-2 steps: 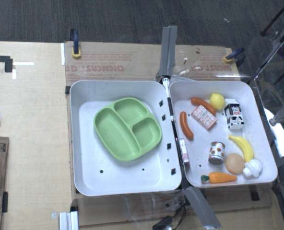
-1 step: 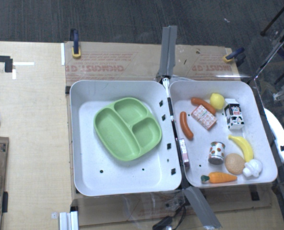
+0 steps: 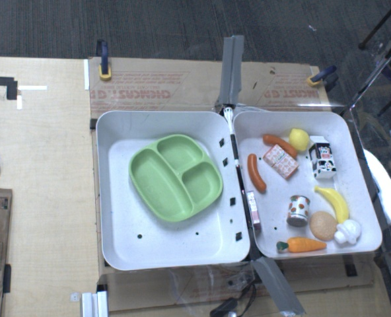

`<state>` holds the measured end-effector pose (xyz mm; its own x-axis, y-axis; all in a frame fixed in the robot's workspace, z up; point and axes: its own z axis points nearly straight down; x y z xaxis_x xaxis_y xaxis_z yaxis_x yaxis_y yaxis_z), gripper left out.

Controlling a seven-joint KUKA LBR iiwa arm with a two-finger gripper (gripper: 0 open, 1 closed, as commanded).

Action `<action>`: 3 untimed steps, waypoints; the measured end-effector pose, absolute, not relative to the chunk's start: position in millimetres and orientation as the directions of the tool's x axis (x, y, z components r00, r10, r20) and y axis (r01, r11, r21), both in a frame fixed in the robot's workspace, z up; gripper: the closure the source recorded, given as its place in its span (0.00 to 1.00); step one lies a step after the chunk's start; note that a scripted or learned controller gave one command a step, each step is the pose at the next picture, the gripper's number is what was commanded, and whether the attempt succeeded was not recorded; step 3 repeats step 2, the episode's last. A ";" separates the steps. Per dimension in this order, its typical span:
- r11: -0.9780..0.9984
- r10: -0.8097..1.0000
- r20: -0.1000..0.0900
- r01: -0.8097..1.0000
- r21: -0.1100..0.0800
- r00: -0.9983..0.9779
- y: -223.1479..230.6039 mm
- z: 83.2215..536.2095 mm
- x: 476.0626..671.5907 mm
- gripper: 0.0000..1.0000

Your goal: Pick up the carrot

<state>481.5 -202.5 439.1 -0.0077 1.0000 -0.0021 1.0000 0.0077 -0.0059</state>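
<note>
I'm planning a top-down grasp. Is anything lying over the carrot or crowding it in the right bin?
Nothing lies over the carrot; its top is bare. It lies along the right bin's near wall, with a round tan item close behind it and a white item beyond its tip, so room beside it is tight.

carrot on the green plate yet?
No, the carrot lies in the right bin by its near wall, and the green plate sits in the left bin.

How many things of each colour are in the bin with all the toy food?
Orange: 1, carrot
Red-orange: 2, sausages
Yellow: 2, lemon, banana
Pink: 1, packet
Tan: 1, bun
White: 3, carton, can, garlic
Total: 10
</note>
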 end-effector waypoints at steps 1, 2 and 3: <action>-0.453 0.892 -0.005 0.892 -0.007 0.453 -174.5 375.3 479.2 0.00; -0.785 0.619 -0.008 0.619 -0.005 0.785 -212.3 423.1 490.0 0.00; -0.785 0.619 -0.008 0.619 -0.005 0.785 -212.3 423.1 490.0 0.00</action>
